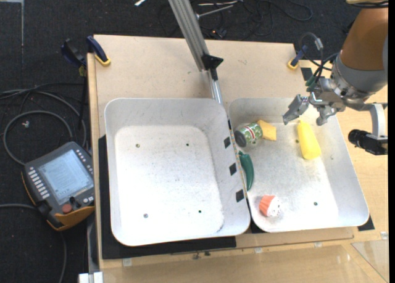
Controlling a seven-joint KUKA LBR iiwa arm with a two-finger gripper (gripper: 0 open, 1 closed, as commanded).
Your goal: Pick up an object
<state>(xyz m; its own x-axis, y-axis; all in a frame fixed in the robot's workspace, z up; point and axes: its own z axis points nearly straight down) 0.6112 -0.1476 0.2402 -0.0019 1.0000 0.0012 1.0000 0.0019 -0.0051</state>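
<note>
Tool (pixel 311 110) spread, pinching nothing, hovers over right bin (pixel 345 214). Yellow block (pixel 308 140) just below tool, long axis running away from it. Can (pixel 249 134) farther left.

Two white bins (pixel 166 171), lower frame: smooth matt plastic, speckled. Bench (pixel 154 66): pale bare wood. Slanted pole (pixel 185 20), top centre: ribbed grey metal. Floor (pixel 37 41), left: dark rough carpet.

Yellow block (pixel 308 140), perhaps green-labelled can (pixel 249 134)
</note>
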